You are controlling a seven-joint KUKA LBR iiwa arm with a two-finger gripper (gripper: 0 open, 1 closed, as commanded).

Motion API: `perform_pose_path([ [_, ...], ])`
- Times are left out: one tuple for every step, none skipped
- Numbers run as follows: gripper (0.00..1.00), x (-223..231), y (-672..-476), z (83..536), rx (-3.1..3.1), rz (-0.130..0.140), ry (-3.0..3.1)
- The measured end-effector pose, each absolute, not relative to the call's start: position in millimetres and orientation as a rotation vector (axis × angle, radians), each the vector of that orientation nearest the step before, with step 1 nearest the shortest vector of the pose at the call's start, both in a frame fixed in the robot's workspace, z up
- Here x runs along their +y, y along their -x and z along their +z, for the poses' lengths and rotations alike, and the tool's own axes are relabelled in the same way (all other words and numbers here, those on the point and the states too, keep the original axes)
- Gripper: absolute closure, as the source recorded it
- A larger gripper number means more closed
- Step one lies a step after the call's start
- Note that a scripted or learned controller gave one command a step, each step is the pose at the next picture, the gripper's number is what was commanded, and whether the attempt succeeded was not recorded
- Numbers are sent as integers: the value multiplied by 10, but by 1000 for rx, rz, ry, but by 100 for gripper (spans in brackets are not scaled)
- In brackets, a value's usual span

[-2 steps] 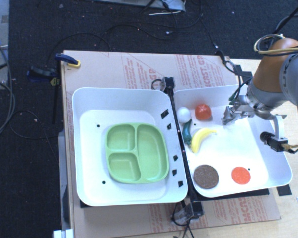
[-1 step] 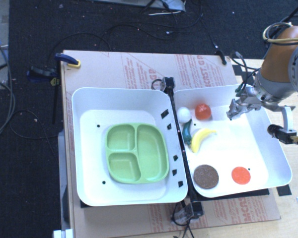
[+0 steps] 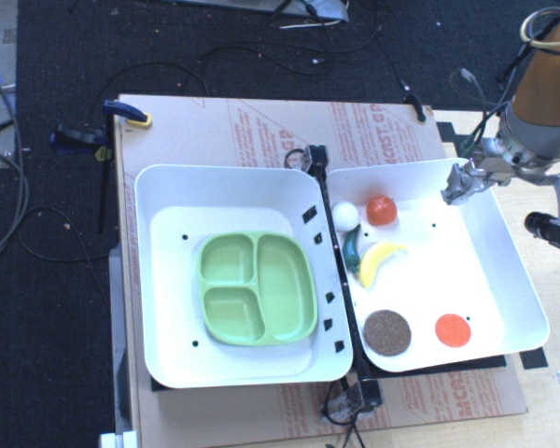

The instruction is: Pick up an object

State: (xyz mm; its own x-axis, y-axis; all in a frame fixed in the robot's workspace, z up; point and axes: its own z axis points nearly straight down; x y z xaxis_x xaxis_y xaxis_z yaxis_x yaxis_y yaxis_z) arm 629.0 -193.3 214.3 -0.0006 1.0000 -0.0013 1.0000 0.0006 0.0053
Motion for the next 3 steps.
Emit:
perform_pose_path([
  [100,-1931,-6292,2078,2222,0,-2220],
  [100,-1367,-6264,2013,2227,1,-2217],
  [100,-871,-6204,1968,2227,1,-2217],
])
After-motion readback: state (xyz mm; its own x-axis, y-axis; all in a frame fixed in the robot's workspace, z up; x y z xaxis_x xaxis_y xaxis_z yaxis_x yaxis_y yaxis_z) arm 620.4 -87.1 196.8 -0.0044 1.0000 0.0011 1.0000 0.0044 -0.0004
